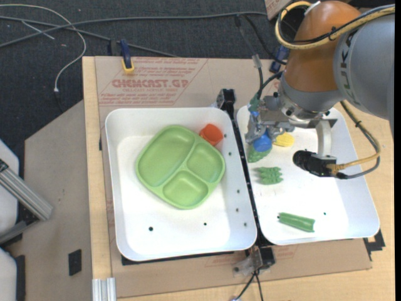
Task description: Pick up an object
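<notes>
Camera view: tool [259, 132] low over blue object [261, 145] in right bin [351, 215].
Grip state unclear; best to centre squarely before lifting.

left of the cardboard sheet [156, 80]: grey cable [44, 17] on dark carpet [37, 61]; blue-yellow clamp [126, 58] at its top edge.

Bright, even overhead light; soft shadows, sharp focus
</notes>
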Controlling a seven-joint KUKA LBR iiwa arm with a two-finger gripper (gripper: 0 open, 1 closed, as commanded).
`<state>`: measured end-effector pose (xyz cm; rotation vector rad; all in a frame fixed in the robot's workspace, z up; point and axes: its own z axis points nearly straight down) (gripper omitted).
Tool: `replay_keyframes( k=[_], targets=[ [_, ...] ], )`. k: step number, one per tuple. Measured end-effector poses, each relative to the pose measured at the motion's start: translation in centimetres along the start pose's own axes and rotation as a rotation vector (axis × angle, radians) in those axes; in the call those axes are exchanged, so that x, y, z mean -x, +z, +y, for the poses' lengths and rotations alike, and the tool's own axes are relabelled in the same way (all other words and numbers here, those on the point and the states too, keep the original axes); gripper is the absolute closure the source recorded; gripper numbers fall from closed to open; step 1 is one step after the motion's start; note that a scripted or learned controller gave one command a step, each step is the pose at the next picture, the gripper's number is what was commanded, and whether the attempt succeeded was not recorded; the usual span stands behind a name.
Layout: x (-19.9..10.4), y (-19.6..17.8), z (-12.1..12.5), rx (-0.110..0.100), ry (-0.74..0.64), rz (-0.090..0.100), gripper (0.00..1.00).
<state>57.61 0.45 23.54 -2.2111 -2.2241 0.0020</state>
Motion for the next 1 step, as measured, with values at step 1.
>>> replay_keyframes(
  k=[1],
  targets=[
    [-5.61,1.6,0.1,0.0,0.0,0.0,1.0]
  ],
)
